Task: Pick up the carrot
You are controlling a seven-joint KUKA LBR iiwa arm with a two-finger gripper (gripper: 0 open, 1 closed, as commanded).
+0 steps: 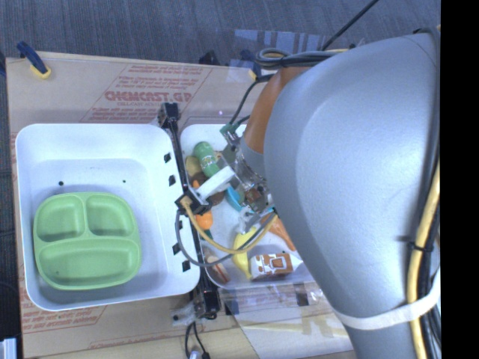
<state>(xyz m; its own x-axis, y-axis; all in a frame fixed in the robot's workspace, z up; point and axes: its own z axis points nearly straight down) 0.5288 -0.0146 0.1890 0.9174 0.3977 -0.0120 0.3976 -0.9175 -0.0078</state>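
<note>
The carrot [282,235] shows as an orange tapered piece in the right bin [196,134], partly hidden under the big grey arm. My gripper [243,197] is low in the same bin, just up and left of the carrot, among the clutter. Nothing can be seen held in it.
A green divided plate [87,239] lies in the left bin [45,144]. The right bin also holds a green item [203,157] at the back, a yellow piece [242,251], a small orange bit [201,219] by the divider and an orange-and-white packet [271,264] at the front.
</note>
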